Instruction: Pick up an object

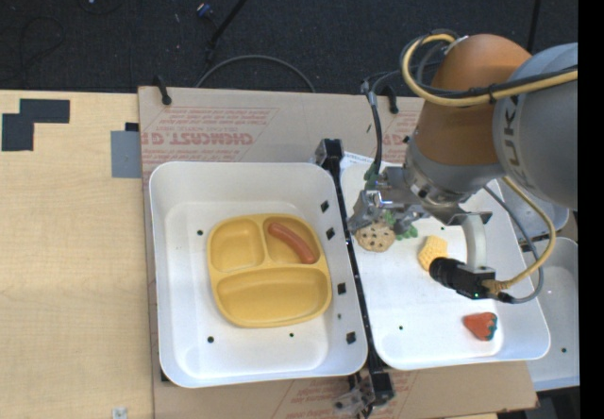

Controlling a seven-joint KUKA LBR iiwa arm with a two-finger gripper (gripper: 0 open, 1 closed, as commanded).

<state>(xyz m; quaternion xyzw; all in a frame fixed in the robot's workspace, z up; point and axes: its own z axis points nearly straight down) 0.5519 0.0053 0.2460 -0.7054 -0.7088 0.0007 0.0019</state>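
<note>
From above I look down on two shallow white bins set side by side on my bench. The left bin (179,219) holds a yellow divided plate (269,271), and a sausage (293,241) lies in the plate's compartment at two o'clock, probably staged as a finished sorting example. The right bin (528,332) carries the loose pieces I could pick. A cookie (375,239) sits at ten o'clock in that bin, close against the divider between the bins. A piece of corn (432,251) lies near the bin's middle, and a strawberry (480,325) rests at five o'clock, well apart from the others. My arm (472,115) reaches in from three o'clock, its orange band bulking over the bin's upper part. The claw (379,209) hangs just above the cookie, so I judge the cookie is the target. A small green bit shows just beside the cookie, under the wrist; I cannot identify it. I cannot tell whether the claw is apart or together, since the wrist hardware blurs it. Nothing visibly sits in its grasp.
</note>
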